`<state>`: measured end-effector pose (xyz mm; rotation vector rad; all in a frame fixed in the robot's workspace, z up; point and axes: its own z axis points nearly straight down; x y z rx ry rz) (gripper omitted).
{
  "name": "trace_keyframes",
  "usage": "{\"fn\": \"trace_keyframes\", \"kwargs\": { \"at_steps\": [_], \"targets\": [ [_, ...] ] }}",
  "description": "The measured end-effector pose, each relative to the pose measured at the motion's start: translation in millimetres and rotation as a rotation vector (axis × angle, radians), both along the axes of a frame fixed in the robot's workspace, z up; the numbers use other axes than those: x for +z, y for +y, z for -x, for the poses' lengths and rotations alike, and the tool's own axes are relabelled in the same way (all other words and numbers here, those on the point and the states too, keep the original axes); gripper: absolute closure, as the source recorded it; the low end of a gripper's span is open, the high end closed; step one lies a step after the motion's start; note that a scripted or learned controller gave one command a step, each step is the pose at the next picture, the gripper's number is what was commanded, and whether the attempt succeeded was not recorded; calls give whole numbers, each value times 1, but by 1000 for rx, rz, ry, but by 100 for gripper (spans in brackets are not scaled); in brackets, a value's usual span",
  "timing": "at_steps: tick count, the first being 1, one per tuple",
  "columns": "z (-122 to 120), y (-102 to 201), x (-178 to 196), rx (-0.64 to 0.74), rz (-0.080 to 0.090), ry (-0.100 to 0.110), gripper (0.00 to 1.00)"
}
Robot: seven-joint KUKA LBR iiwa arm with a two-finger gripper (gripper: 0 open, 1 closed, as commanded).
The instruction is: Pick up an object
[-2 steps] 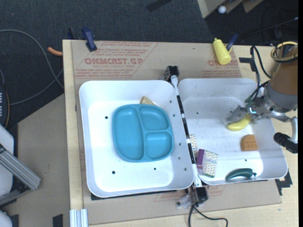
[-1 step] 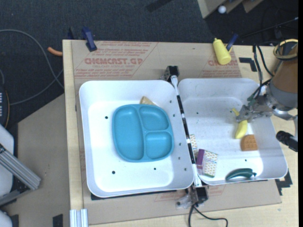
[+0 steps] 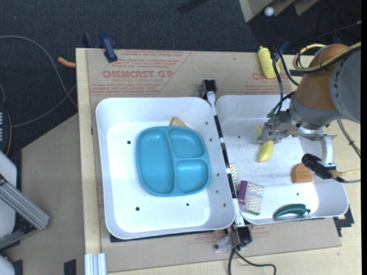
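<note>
The hand (image 3: 274, 129) hangs low in the right bin (image 3: 330, 202), just over the upper end of the yellow banana (image 3: 266, 149), which lies on the bin floor. I cannot tell its state. Nothing is lifted yet; grasping and raising remain.

1 fixed overhead camera, slanted, both bins (image 3: 114, 153).
</note>
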<state>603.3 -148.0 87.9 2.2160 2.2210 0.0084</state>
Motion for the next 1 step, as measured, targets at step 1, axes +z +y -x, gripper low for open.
{"fn": "trace_keyframes", "kwargs": {
  "at_steps": [1],
  "targets": [
    [-6,77,132,0,0,2,100]
  ]
}}
